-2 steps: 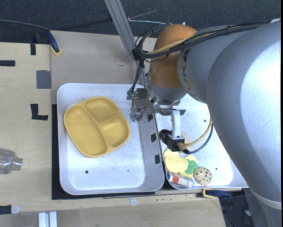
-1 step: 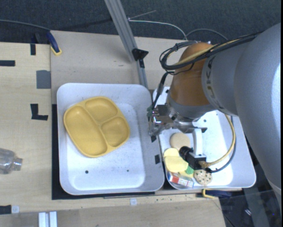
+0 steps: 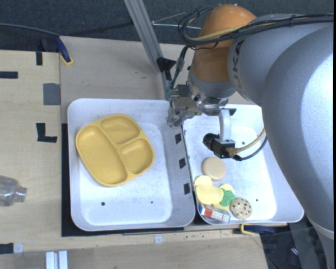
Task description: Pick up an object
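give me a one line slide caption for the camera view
KUKA gripper above the bins' divider; yellow tray in left bin, toy food in right.

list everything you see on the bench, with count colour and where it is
bins: 2, white, side by side mid-bench
divided plate: 1, yellow, left bin, upper half
round disc: 1, beige, right bin, middle
toy food pile: 1 cluster, yellow, green and red, right bin, near front-left corner
cookie: 1, brown with dark chips, right bin, front
bottle: 1, clear, on the bench left of the bins
arm: 1, grey with orange band, reaching in from the right
gripper: 1, metallic, over the bins' shared back edge
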{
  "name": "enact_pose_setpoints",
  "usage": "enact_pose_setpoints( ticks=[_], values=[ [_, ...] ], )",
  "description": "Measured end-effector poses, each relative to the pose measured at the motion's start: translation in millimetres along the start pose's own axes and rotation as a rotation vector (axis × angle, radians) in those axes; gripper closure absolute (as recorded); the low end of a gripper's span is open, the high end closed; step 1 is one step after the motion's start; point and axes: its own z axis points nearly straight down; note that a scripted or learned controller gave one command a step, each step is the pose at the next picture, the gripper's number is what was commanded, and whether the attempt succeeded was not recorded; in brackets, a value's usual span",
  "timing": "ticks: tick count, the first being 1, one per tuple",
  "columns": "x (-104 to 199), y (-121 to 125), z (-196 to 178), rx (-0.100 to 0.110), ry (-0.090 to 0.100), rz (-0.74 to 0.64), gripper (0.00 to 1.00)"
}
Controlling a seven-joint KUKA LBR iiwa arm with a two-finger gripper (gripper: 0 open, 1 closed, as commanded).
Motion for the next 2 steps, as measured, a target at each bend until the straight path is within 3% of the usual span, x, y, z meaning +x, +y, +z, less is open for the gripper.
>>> enact_pose_setpoints(
  ticks=[2],
  values=[
    [-37.5, -98.4, -12.6, 0.010, -0.001, 0.006, 1.00]
  ],
)
